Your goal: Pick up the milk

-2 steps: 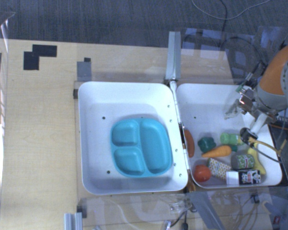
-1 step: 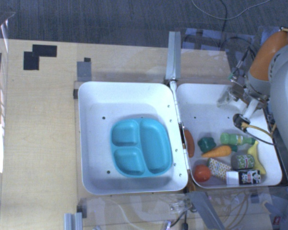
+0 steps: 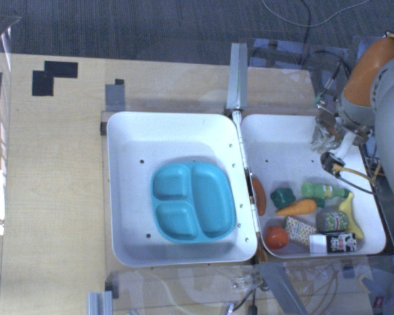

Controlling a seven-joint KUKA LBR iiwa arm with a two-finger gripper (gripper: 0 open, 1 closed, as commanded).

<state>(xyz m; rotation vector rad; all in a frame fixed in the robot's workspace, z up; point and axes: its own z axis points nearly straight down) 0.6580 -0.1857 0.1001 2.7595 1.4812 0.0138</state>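
The milk [image 3: 333, 243] is a small white carton with a black label, lying on its side at the front edge of the right bin [image 3: 276, 140]. It touches a patterned box [image 3: 299, 229] on its left and sits just in front of a grey can [image 3: 331, 221]. My gripper [image 3: 328, 138] hangs over the far right corner of that bin, well behind the milk and apart from it. The grey arm with its orange band [image 3: 371, 71] reaches in from the right.
Around the milk lie a red tomato [image 3: 276, 237], a carrot [image 3: 296, 208], a banana [image 3: 350, 212], a green bottle [image 3: 323, 191] and a dark green piece [image 3: 282, 196]. A brown item [image 3: 259, 198] rests by the divider. The left bin [image 3: 128, 176] holds a blue divided plate [image 3: 193, 200].
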